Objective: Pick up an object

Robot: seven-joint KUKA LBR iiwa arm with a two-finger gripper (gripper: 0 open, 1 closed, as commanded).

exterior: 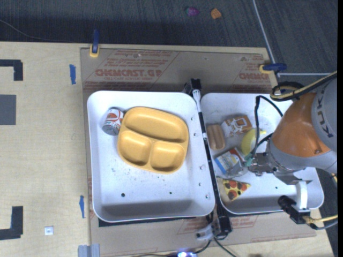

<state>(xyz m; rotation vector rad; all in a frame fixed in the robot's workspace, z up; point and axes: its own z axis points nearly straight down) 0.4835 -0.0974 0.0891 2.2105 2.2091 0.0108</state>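
Observation:
The right bin (278,197) holds several small items. A tan bread-like piece (216,136) lies at its left. A small printed packet (237,125) sits behind, and a yellow lemon-shaped fruit (248,141) lies in the middle. A blue and white packet (229,161) lies at the left, with a toy pizza slice (235,187) in front of it. My gripper (247,165) is low in this bin, right beside the blue and white packet and just below the yellow fruit. The grey and orange wrist (297,138) hides the bin's right part.
The left bin (107,186) holds a big yellow compartment tray (153,138) and a red and white can (112,121) lying at its back left corner. A metal divider (206,149) runs between the bins. Cables (284,90) loop above the arm.

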